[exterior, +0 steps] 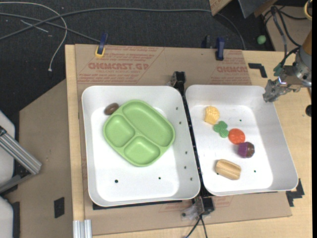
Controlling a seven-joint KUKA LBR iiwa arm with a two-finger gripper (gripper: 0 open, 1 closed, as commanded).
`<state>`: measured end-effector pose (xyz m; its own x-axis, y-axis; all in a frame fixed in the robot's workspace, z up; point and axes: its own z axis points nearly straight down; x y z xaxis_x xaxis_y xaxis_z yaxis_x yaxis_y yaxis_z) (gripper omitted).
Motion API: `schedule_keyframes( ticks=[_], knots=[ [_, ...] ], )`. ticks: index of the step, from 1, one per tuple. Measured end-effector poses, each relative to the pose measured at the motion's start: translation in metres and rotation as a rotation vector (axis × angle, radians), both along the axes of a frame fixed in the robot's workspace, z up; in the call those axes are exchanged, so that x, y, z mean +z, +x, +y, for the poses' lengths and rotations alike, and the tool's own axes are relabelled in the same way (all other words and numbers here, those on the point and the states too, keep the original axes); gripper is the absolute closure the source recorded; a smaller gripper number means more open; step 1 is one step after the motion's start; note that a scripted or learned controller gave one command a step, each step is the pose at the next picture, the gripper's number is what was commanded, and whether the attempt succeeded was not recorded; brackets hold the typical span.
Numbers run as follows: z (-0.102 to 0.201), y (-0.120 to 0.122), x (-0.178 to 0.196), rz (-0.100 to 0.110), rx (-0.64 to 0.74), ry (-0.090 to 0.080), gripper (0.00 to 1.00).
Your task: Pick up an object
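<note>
The right bin (267,133) holds several toy foods: a yellow corn piece (212,114), a small green piece (221,128), a red-orange tomato (236,135), a purple piece (246,149) and a tan bread roll (228,168). The left bin (94,133) carries a green divided plate (139,132) and a small brown object (111,108) by the plate's upper left. My gripper (273,91) hangs at the right bin's upper right corner, apart from all the foods, with nothing seen between its fingers.
Both bins rest on a cardboard-covered bench (148,63) held by blue clamps (102,43) at the back edge. Cables run across the dark floor behind. A metal rail (17,152) lies at the left.
</note>
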<state>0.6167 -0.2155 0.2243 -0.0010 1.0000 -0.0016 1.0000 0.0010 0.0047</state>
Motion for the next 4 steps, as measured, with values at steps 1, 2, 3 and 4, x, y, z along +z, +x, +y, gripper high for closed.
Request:
schedule_keyframes(
  ticks=[1,2,3,4],
  knots=[
    [0.000,0.001,0.037,0.000,0.000,0.000,1.00],
    [0.053,0.008,0.023,0.006,0.003,0.003,1.00],
    [0.103,0.013,0.010,0.006,0.002,0.002,1.00],
    [0.157,0.012,0.019,0.006,0.003,0.003,1.00]
  ],
)
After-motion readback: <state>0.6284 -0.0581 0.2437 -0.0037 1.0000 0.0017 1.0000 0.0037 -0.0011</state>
